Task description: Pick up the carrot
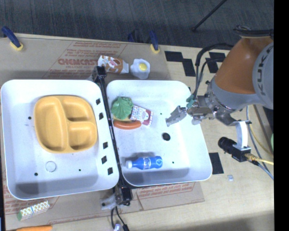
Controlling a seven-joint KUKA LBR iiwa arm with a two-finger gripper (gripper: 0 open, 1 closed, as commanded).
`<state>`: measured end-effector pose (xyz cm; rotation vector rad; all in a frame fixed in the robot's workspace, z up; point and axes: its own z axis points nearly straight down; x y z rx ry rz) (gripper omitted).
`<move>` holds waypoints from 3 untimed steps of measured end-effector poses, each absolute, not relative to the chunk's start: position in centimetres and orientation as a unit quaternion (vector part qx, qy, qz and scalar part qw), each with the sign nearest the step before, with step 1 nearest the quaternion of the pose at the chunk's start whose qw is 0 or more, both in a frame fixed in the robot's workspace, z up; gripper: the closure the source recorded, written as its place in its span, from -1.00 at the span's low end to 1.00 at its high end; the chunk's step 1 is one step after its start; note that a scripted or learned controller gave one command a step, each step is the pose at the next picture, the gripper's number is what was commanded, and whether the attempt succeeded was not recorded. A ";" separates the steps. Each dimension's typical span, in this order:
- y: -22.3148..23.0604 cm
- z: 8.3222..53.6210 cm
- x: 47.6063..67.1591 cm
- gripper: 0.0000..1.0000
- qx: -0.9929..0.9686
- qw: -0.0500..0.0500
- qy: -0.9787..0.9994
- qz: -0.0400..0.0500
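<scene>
We take the right bin [195, 165] as our landmark. The carrot [127, 125] lies on its floor hard by its left wall, about halfway along that wall, lengthwise across the bin. A green leafy vegetable [121, 108] sits just behind the carrot, touching it, and a small red-and-white packet [141, 115] rests against the carrot's right end. So the carrot is hemmed in at the back and along the left wall; its front side faces bare white floor.

A blue bottle [145, 163] lies on its side near the bin's front wall, well apart from the carrot. A small dark spot [166, 137] marks the floor right of centre.

The claw [174, 116] hangs over the right half of the bin, inside its right rim, with open floor between it and the packet. We see nothing between its fingers, but we cannot tell how far apart they are.

Left of the bin, the left bin [12, 143] holds a yellow tray [66, 123]. Behind the right bin, on the bench [221, 196], stand a small carton [111, 64] and a white-and-yellow object [140, 68].
</scene>
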<state>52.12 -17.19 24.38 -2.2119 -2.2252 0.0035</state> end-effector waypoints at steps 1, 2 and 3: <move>-9.4 20.5 58.6 -1.00 -0.791 0.001 -0.612 0.001; -9.1 13.3 55.5 -1.00 -0.804 0.003 -0.594 0.002; -6.9 28.0 61.4 -1.00 -0.827 0.001 -0.562 0.000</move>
